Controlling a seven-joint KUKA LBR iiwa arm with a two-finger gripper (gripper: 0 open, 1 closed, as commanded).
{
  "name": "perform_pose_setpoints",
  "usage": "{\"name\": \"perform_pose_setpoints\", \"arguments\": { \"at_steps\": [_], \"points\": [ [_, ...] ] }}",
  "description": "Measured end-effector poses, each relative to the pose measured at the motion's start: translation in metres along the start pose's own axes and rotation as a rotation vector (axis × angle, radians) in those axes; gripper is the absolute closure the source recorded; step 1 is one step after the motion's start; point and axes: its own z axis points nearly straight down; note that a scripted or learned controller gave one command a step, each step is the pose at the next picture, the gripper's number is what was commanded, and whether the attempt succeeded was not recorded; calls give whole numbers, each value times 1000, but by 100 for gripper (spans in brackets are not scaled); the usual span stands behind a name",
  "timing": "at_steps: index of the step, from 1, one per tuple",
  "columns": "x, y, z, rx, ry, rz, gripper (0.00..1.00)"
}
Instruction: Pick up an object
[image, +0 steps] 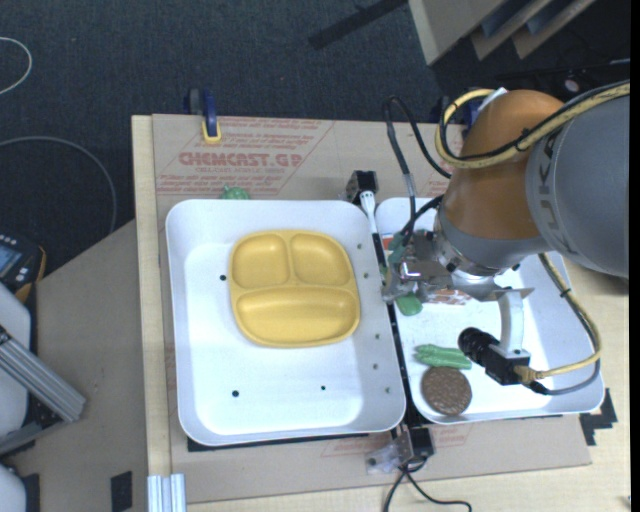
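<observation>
I look down from the camera above the bench and see two white bins side by side. The left bin (200, 330) has a yellow plate (295, 287) with three sections in it, lying flat near the middle, so it would be hard to pinch from above. My arm (510, 180) comes in from the right and hangs low over the right bin (570, 400), near the wall where the two bins meet. The gripper (408, 285) sits at the end of it, down by that wall, and something small and green is right at its tip. The wrist covers too much for me to tell if the gripper is holding anything or how it is set. Near the front of the right bin lie a green thing (442, 355) and a round brown thing (446, 391), just beside each other. They lie free, so I think either one could be picked up.
</observation>
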Motion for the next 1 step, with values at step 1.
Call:
{"name": "perform_pose_setpoints", "arguments": {
  "at_steps": [1],
  "points": [
    [43,-18,-79,-5,2,-2,100]
  ]
}}
